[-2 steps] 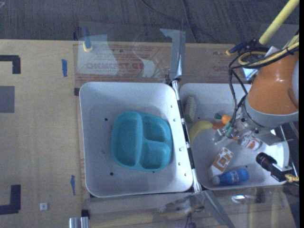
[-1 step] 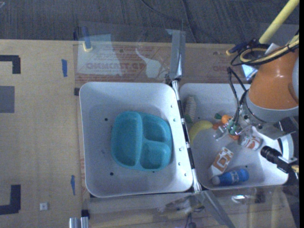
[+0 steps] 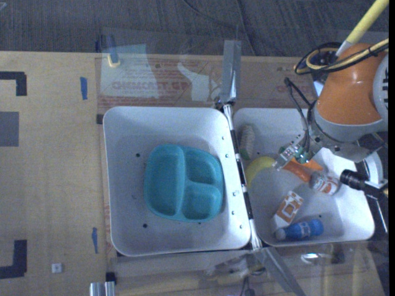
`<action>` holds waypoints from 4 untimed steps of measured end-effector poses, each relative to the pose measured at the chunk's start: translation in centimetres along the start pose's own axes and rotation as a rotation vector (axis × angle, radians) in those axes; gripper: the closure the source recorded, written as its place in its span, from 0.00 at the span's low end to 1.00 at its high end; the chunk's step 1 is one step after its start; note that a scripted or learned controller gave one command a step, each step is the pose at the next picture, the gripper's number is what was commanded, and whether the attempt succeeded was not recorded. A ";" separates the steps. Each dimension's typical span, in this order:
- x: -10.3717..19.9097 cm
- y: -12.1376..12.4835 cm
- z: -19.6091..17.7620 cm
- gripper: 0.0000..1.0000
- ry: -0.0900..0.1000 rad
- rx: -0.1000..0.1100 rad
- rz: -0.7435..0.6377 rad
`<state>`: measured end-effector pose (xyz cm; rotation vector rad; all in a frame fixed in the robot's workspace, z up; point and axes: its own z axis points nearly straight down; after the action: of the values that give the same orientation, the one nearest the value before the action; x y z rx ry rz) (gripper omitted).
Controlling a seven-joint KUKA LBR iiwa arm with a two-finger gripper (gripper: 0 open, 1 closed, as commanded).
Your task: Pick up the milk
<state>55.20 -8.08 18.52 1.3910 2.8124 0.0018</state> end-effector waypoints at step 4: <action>2.5 0.0 0.0 0.00 0.001 0.001 0.155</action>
<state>53.67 -6.14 18.50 1.6046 2.6977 0.0017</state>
